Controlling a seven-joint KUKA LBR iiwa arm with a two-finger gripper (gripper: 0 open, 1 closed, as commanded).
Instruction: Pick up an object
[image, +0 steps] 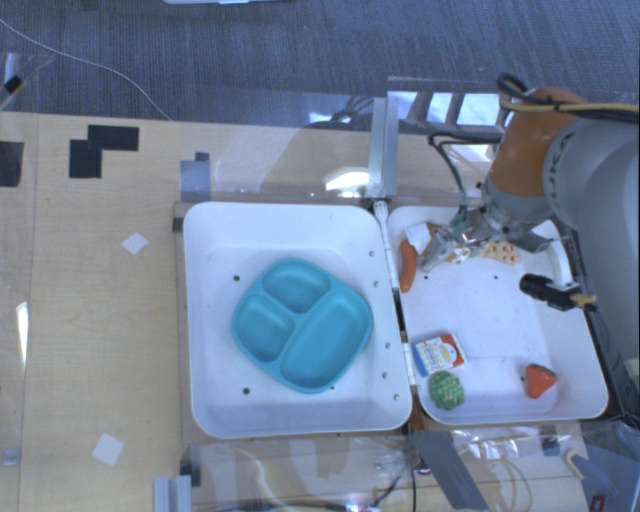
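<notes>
At the back of the right bin, the gripper is reaching low beside a small white packet and an orange sausage-shaped toy; whether its jaws are gripping anything cannot be told, since the tip is blurring into clutter. Nothing is visibly lifting, so the pick is seemingly remaining undone. Nearer the front, a carton, green ball and strawberry are lying untouched, while the left bin is holding a blue plate.

Grey arm bent low from the right, gripper seemingly angled leftward.
</notes>
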